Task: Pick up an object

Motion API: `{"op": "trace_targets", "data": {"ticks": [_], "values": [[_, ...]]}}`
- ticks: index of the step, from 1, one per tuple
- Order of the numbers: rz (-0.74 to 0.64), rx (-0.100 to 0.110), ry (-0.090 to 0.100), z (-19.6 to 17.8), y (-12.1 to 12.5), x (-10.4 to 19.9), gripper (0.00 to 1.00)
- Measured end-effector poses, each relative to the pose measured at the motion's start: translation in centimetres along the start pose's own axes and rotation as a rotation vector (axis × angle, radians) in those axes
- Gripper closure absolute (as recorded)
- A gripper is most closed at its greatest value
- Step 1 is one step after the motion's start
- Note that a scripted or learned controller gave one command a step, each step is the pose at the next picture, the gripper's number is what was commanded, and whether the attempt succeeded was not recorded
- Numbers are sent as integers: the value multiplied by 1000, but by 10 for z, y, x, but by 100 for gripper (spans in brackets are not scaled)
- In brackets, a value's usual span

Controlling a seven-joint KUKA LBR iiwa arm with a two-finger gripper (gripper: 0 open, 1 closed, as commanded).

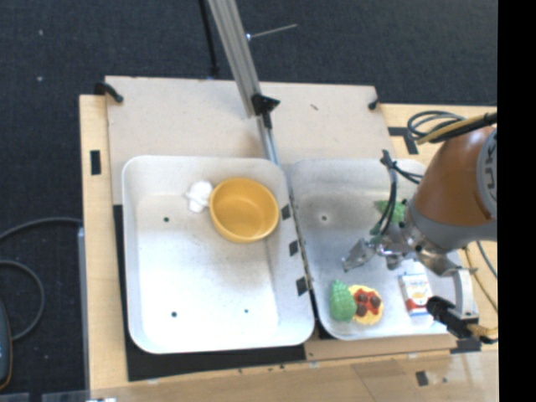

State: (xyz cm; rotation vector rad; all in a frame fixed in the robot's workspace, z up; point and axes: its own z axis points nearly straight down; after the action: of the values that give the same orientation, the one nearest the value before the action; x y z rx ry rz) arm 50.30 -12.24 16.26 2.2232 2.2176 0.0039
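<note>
In the right bin (pixel 335 193), my gripper (pixel 358 255) hangs low over the middle of the floor, pointing left, below the arm's orange band. Just in front of it lie a green bumpy toy (pixel 339 301) and a yellow piece with red spots (pixel 366 303), side by side near the front rim. To the gripper's right lies a small white and red box (pixel 414 292), and a green object (pixel 396 210) peeks out behind the wrist, partly hidden. Nothing is seen held in the gripper.
The left bin (pixel 167 300) holds a yellow bowl (pixel 244 209) at its back right, with a small white lump (pixel 199 195) touching its left side. A metal pole (pixel 239 48) slants up from between the bins. Cables (pixel 435 126) lie at the back right.
</note>
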Motion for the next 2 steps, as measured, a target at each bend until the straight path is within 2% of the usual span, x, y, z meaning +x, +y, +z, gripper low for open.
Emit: {"op": "trace_targets", "data": {"ticks": [1, 2], "values": [[-1, 7, -1, 58, -1, 8, 0], [3, -2, 1, 44, 2, 8, 100]]}}
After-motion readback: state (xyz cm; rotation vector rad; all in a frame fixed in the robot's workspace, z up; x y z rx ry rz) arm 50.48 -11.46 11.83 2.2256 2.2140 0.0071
